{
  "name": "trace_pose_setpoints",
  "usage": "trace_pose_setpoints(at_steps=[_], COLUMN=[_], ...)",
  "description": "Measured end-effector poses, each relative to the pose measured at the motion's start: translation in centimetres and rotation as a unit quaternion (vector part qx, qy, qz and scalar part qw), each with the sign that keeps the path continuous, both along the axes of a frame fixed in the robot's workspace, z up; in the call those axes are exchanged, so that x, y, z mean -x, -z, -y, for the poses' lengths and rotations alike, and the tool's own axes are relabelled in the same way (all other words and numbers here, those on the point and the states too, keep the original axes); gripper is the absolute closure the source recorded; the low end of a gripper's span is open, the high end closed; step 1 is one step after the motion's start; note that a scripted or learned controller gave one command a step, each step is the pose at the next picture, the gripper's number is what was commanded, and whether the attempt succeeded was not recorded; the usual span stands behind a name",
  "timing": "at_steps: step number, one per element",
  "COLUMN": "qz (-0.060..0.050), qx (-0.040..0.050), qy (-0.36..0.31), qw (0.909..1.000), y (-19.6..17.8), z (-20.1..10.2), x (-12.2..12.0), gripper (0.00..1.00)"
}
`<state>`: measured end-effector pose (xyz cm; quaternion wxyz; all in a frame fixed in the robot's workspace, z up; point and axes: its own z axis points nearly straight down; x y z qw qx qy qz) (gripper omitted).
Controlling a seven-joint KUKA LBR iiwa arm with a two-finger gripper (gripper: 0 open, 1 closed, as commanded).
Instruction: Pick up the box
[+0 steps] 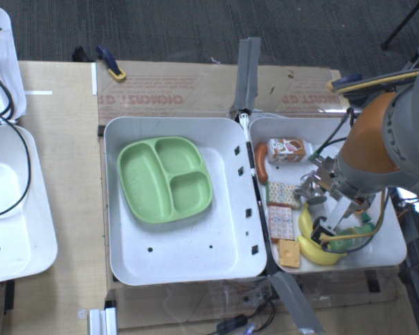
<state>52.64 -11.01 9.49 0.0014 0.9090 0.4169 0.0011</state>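
The box (pixel 288 149), a small brown and white carton lying on its side, rests near the back of the right bin (pixel 398 246). My gripper (pixel 311 190) hangs low over the middle of that bin, a little in front of and to the right of the box, apart from it. It is above the banana and beside the wafer packs. The grey arm with its orange band (pixel 369 145) hides the bin's right part.
A red sausage (pixel 261 163) lies left of the box. Two wafer packs (pixel 280 208), an orange cracker (pixel 289 252), a banana (pixel 315 246) and a green item (pixel 350 241) fill the bin's front. The left bin (pixel 126 257) holds a green divided plate (pixel 165 179).
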Motion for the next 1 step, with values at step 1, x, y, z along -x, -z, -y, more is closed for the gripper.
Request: trace_pose_setpoints(at_steps=[1], qz=[0.002], qx=[0.0009], qy=[-0.088], qw=[0.9961], y=[-0.12], z=[-0.73], x=[-7.03], gripper=[0.00])
